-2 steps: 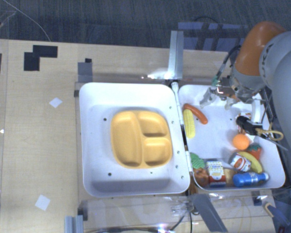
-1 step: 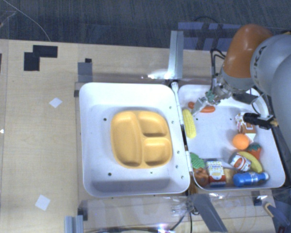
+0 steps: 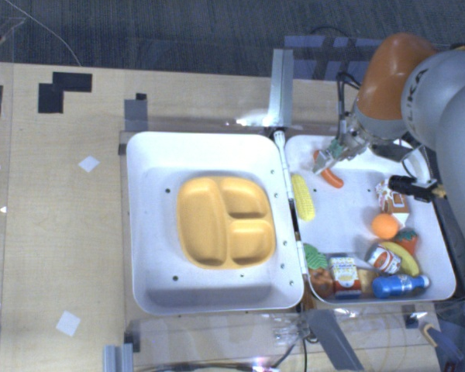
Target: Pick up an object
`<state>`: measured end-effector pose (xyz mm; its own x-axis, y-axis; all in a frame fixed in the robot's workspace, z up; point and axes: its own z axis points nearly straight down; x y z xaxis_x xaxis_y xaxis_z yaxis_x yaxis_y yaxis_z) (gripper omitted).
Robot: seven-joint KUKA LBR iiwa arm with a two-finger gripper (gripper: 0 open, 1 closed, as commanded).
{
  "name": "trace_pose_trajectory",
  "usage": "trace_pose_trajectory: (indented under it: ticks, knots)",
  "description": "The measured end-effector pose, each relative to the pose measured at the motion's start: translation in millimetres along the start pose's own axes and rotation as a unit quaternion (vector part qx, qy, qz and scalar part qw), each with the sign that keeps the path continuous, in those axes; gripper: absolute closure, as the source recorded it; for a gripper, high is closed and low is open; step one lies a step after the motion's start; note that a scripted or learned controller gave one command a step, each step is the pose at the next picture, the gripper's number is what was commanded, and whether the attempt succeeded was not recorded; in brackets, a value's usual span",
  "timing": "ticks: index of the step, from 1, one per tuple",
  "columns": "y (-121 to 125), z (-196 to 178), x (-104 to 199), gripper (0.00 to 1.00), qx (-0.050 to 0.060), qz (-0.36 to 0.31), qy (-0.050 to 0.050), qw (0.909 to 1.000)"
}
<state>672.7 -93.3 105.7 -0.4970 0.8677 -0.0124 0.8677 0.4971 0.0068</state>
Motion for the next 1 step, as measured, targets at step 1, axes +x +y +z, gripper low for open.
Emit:
trace_pose_trajectory:
  ticks: [1]
  knots:
    - [53.7, -87.3, 92.2, 1.00, -0.005, -0.044, 0.004, 0.9990]
